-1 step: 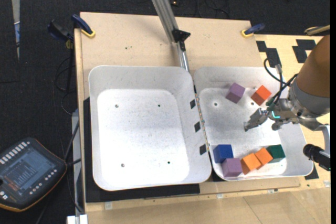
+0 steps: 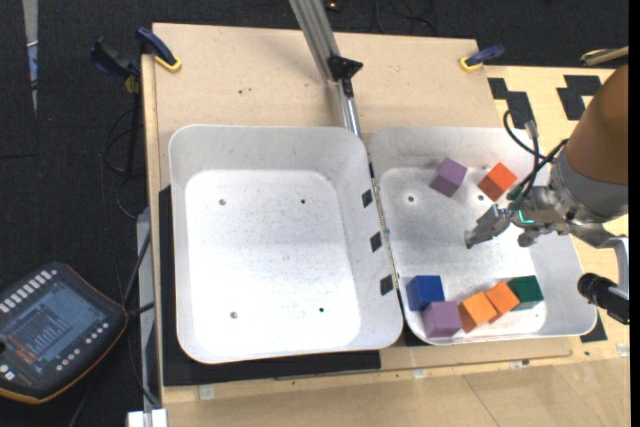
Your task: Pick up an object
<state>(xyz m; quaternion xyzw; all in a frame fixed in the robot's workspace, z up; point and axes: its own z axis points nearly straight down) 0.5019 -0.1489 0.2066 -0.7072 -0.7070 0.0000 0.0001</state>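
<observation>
In the right bin (image 2: 560,320) lie several blocks. A purple block (image 2: 449,177) and an orange block (image 2: 497,181) sit toward the back. Along the front edge are a blue block (image 2: 425,291), a second purple block (image 2: 442,317), an orange block (image 2: 478,306) and a green block (image 2: 524,292). My gripper (image 2: 487,227) hangs over the middle of the right bin, just in front of the back orange block, pointing left. Nothing shows between its fingers.
The left bin (image 2: 265,235) stands beside the right one, sharing a middle rim. A metal pole (image 2: 310,5) slants down from the top to the bins' back junction. Clamps sit at the bench's back corners. A teach pendant (image 2: 50,330) lies at the lower left.
</observation>
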